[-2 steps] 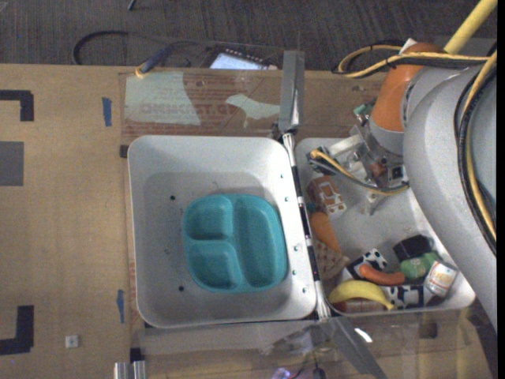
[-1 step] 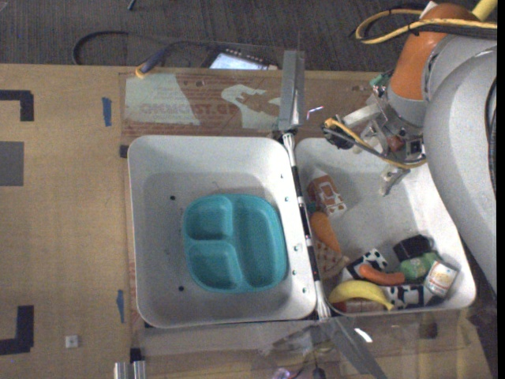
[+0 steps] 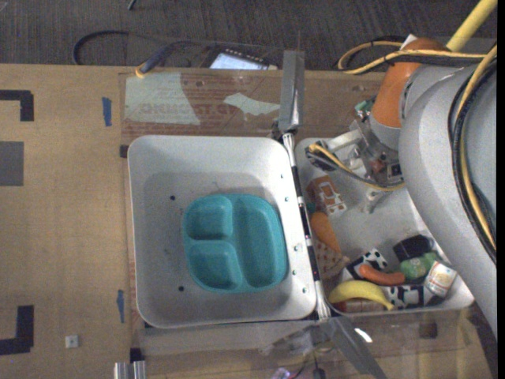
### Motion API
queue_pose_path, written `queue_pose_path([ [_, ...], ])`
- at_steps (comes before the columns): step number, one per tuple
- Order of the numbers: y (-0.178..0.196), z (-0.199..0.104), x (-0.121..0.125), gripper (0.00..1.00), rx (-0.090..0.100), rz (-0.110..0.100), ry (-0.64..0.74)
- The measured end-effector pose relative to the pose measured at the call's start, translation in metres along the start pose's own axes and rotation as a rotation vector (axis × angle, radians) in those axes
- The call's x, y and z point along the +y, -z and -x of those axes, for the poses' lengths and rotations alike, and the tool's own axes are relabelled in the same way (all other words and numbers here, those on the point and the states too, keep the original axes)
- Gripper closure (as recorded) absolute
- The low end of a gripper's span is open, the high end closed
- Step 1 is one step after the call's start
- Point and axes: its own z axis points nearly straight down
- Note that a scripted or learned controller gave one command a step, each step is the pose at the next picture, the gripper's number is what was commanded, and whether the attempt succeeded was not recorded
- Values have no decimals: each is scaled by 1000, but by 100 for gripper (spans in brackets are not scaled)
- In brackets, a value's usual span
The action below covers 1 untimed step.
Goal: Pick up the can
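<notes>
The can [image 3: 440,279] is small, with a pale label and a reddish patch. It lies at the front right corner of the right bin [image 3: 394,215], beside a green item [image 3: 419,266]. My gripper [image 3: 364,168] hangs over the back part of the right bin, well behind and to the left of the can. The thick grey arm covers the bin's right side. Nothing is visibly held in the gripper.
The left bin [image 3: 158,172] holds a teal divided plate [image 3: 234,242]. Crowded in the right bin are a brown box [image 3: 328,197], a carrot [image 3: 324,231], a waffle cone [image 3: 329,259], a banana [image 3: 360,293], a red pepper [image 3: 381,275], a black block [image 3: 412,247] and checkered pieces [image 3: 406,295].
</notes>
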Motion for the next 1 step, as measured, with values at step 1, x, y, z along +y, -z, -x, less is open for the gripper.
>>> queue_pose_path([
  [1,37,0,9,0,3,2,6],
])
